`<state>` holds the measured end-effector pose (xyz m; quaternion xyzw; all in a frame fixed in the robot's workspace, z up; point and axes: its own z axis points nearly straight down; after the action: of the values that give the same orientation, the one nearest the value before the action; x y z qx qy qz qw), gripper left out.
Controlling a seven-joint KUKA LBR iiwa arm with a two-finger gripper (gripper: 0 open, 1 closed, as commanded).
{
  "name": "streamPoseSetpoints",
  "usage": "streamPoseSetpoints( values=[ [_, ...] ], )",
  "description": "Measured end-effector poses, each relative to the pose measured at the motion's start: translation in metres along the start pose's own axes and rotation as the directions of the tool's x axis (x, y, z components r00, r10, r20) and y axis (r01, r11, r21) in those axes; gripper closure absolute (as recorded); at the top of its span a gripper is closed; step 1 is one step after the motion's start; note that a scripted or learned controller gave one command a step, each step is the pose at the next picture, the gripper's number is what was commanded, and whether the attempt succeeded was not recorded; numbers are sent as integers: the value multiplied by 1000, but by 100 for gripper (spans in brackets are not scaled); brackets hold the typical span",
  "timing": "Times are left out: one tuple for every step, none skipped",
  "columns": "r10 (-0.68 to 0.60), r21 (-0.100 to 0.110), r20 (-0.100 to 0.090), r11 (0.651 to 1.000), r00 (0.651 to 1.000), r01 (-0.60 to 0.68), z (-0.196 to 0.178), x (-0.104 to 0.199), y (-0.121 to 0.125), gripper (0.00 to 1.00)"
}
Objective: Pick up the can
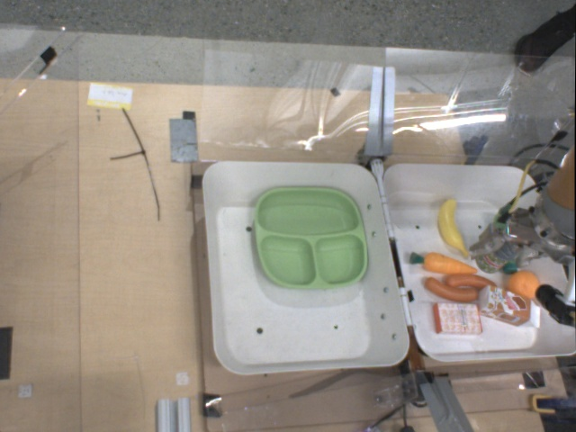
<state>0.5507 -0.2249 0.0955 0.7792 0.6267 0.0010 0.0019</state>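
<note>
The can (492,257), a small silvery thing with a teal patch, sits in the right bin (423,196) between the carrot and the orange. My gripper (506,235) hangs right over it at the end of the grey arm, which comes in from the right edge. The gripper hides the can's top and right side. Whether the gripper touches the can cannot be made out.
Close around the can lie a banana (450,226), a carrot (447,264), a sausage (459,286), an orange (522,284), a red-and-white box (457,318) and a printed packet (506,306). The left bin (225,331) holds a green divided plate (310,237).
</note>
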Motion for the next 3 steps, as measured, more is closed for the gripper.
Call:
streamPoseSetpoints(
  values=[
    [1, -13, 2, 1000, 1000, -1, -16, -2, 4, 100],
    [269, -2, 0, 963, 963, -269, -119, 46, 40, 100],
    [497, 0, 0, 868, 868, -497, -158, 87, 32, 100]
  ],
)
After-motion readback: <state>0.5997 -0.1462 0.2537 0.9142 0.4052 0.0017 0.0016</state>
